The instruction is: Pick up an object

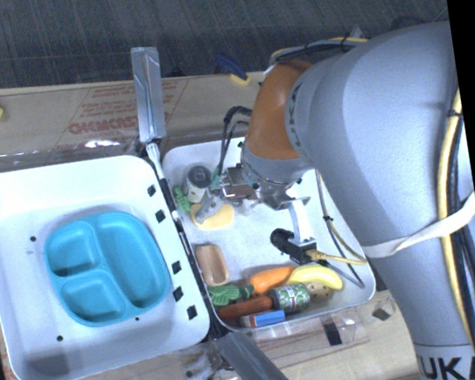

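The fingers (219,198) are hovering over a yellow piece (219,218); their state is unclear, so centring squarely before closing matters.

A single fixed camera looks down at a slant from above the counter (59,123), close enough to take in both white bins (1,264), the arm (389,135) entering from the right.

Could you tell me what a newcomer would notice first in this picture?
Probably the big grey arm with its orange band, reaching from the right over the right bin. Next, the bright blue divided tray in the left bin, then the banana and carrot near the right bin's lower edge.
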### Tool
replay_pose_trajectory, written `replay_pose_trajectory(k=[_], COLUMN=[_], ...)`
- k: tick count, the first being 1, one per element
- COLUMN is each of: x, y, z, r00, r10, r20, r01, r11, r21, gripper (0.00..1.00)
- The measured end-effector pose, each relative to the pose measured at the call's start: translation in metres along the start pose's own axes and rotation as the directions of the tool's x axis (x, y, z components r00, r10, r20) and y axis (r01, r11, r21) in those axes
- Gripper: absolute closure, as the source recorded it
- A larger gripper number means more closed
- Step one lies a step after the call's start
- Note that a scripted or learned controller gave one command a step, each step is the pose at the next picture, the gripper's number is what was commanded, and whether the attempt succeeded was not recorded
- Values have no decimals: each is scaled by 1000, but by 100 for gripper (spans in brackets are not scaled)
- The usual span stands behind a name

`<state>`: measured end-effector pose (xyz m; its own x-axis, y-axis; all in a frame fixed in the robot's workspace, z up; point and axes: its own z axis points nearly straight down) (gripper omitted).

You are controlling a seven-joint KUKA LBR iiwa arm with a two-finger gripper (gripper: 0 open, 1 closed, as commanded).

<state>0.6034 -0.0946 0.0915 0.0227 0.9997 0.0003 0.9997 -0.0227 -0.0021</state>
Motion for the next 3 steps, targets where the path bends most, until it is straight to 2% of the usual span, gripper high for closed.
replay_pose_trajectory(k=[1, 2, 3], x=[1, -88, -85], y=[0, 18, 18], z=[-10, -2, -2], r00=[1000, 1000, 1000], r10=[-7, 7, 4], r20=[0, 1, 0], r01=[7, -7, -4], r11=[1000, 1000, 1000], r21=[2, 0, 0], gripper=[100, 100, 0])
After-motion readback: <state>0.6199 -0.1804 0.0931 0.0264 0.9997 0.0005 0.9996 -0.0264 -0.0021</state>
